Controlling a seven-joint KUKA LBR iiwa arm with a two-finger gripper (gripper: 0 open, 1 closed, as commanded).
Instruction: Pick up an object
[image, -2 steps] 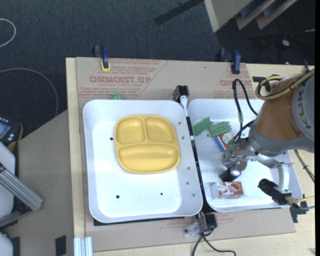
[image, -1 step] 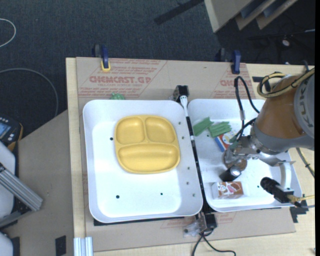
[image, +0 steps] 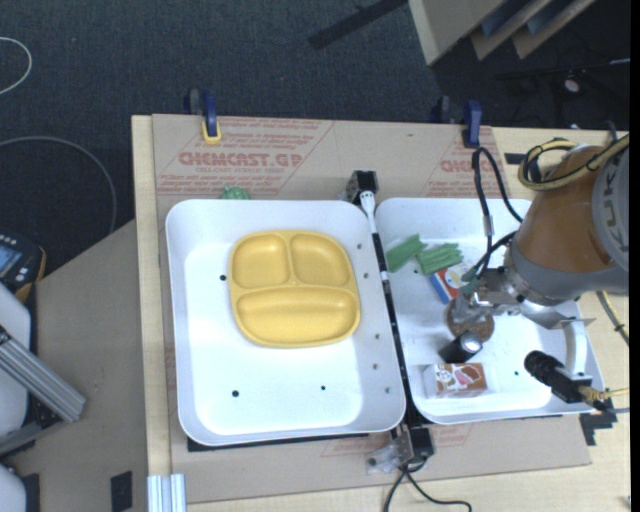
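Over right bin (image: 415, 320), end effector (image: 468, 330) low

The divided plate (image: 295, 288) lies in the left bin (image: 200, 300), the packet (image: 460, 378) in the right bin (image: 500, 405).

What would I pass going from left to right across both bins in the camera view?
Left bin → yellow divided plate → green strip → brown and white packet → arm. The things bunched around the packet's position overlap it, so they are left out.
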